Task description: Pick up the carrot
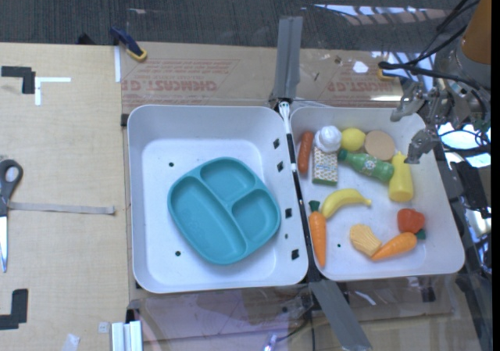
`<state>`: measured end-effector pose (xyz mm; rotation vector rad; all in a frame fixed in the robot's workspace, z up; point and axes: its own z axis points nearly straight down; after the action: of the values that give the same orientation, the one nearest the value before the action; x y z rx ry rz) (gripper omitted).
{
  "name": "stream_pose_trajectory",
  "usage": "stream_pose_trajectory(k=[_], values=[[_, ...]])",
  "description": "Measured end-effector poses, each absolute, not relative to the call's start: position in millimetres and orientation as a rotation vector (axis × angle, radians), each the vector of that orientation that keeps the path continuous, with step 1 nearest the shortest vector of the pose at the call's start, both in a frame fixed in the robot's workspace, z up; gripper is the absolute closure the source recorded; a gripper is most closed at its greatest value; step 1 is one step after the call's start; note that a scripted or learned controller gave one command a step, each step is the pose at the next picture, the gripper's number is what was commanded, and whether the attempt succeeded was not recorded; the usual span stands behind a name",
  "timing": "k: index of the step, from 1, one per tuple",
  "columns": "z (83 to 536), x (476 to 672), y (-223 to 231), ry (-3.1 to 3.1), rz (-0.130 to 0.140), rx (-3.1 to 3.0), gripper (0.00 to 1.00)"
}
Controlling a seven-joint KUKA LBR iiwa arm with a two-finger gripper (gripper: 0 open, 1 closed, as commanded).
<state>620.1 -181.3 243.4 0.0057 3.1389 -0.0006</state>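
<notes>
The carrot point(318, 237) lies in the right bin point(449, 209), against its left wall, long axis along this wall. The gripper point(422, 119) hangs at the far right corner, well apart; its jaws' state I cannot tell.

view: one fixed camera looking down at a slant from above the bench | framing: taking in both shallow white plastic bins point(148, 263) side by side from moderate distance | arm: grey robot arm point(469, 52) entering at right edge
</notes>
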Motion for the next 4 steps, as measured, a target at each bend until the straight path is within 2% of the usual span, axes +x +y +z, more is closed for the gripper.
stream_pose_trajectory(k=[1,2,3,4], values=[[200,530.2,-142,3.128,0.0,0.278,0.0],[91,479.1,-105,3.139,0.0,0.065,0.0],[91,478.6,-108,3.082,0.0,0.6,0.0],[100,480.9,-107,3.08,0.0,0.594,1.0]])
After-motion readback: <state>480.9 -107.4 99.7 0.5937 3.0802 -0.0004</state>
